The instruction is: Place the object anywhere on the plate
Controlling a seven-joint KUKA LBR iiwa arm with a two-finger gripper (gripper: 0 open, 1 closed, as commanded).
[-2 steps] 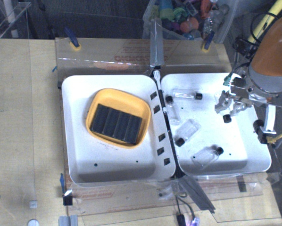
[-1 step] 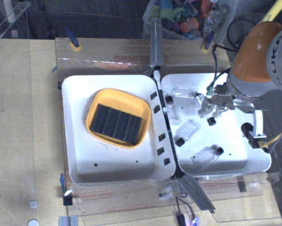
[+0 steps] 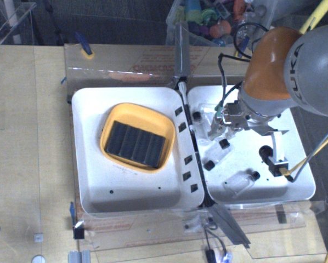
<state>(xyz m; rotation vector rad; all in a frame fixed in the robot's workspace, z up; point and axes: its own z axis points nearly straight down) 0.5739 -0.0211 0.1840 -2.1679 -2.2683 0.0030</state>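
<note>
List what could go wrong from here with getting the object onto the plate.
1. The clear bottles in the right bin look see-through and lie flat, so the hand may slip or misjudge them.
2. The yellow plate already carries a dark ridged block, so anything dropped there could land tilted or roll off.
3. The raised divider between the bins could catch a low carry.

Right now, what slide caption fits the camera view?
KUKA arm's gripper over the right white bin; square yellow plate holding a dark ridged block in the left white bin.
</note>
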